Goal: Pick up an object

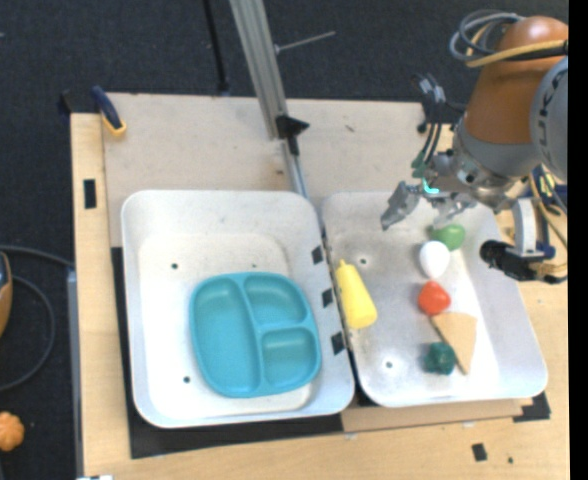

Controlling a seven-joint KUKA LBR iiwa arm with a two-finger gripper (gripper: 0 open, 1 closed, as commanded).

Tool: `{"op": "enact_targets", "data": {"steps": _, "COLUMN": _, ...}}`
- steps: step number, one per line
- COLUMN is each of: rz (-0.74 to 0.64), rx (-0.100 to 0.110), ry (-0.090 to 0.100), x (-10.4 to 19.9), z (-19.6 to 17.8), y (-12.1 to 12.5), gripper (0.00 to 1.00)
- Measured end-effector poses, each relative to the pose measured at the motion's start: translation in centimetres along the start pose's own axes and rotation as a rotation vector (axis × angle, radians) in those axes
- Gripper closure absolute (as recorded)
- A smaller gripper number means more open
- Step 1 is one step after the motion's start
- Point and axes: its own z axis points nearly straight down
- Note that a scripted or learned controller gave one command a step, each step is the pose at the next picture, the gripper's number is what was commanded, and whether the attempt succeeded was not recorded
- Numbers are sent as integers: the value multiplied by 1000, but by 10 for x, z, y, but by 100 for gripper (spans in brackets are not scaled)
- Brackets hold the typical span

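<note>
Hovering at the upper right of the frame, the gripper [410, 204] hangs over the top of the right bin [509, 368], fingers spread and nothing between them; below it lie a green piece [451, 235], a white egg [434, 259], a red ball [434, 298]; the yellow piece [355, 296] rests against that bin's left rim, and the blue divided plate [256, 333] sits in the left bin [154, 238]
</note>
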Motion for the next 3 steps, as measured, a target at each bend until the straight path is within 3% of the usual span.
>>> {"op": "enact_targets", "data": {"steps": 1, "rz": 0, "rx": -2, "ry": 0, "x": 0, "z": -1, "y": 0, "gripper": 0}}
{"op": "enact_targets", "data": {"steps": 3, "rz": 1, "rx": 1, "ry": -2, "x": -13, "z": 92, "y": 9, "gripper": 0}}
